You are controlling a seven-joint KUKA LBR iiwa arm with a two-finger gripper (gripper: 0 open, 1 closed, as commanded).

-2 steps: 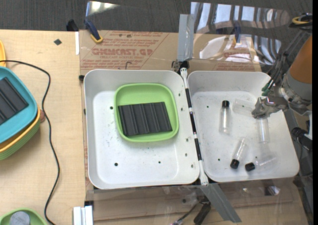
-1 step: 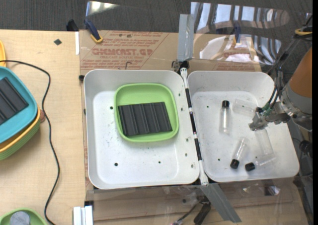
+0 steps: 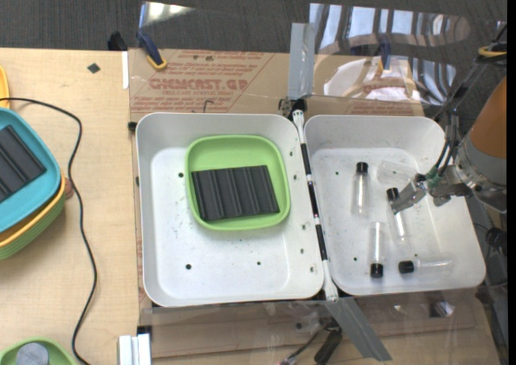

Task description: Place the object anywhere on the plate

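Note:
A green square plate (image 3: 235, 146) lies in the left bin (image 3: 161, 218), with a black ribbed mat (image 3: 239, 192) on it. Several clear tubes with black caps lie in the right bin (image 3: 339, 275): one upright in the picture (image 3: 359, 188), one lower (image 3: 376, 249), one at the bottom right (image 3: 421, 263). Another tube (image 3: 397, 217) has its black cap right at my gripper (image 3: 405, 197), which hangs low over the right bin's right half. The view does not show whether the gripper touches that tube.
The arm reaches in from the right edge over the right bin. A brown cardboard sheet (image 3: 205, 77) lies behind the bins. Blue and green stacked trays (image 3: 24, 186) and a black cable (image 3: 76, 218) are on the wooden bench at left.

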